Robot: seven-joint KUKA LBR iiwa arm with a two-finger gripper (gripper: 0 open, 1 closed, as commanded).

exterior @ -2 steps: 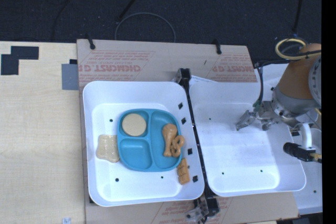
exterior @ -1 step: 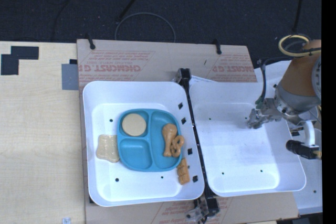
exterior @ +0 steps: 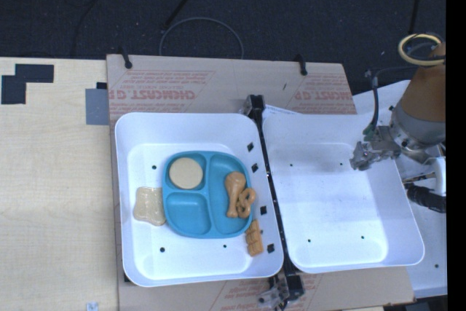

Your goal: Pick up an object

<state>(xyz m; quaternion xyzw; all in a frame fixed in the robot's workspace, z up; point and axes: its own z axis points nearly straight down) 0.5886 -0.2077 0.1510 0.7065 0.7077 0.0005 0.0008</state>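
Observation:
In the left bin (exterior: pixel 138 135) lies a blue sectioned plate (exterior: pixel 191 216). On it rest a round tan cookie-like disc (exterior: pixel 186 172) and a twisted tan pretzel piece (exterior: pixel 238 193). A pale bread-like piece (exterior: pixel 149 205) lies against the plate's left edge, and a small brown piece (exterior: pixel 254 238) sits off its lower right corner. My gripper (exterior: pixel 362 156) hangs at the right bin's (exterior: pixel 328 229) upper right rim, far from all these things, with nothing seen in it.
A black divider with clips (exterior: pixel 266 186) runs between the two bins. The bins sit on a cardboard sheet (exterior: pixel 218 87). The arm's orange band and grey wrist (exterior: pixel 426 102) stand at the right edge, with cables (exterior: pixel 426 197) below.

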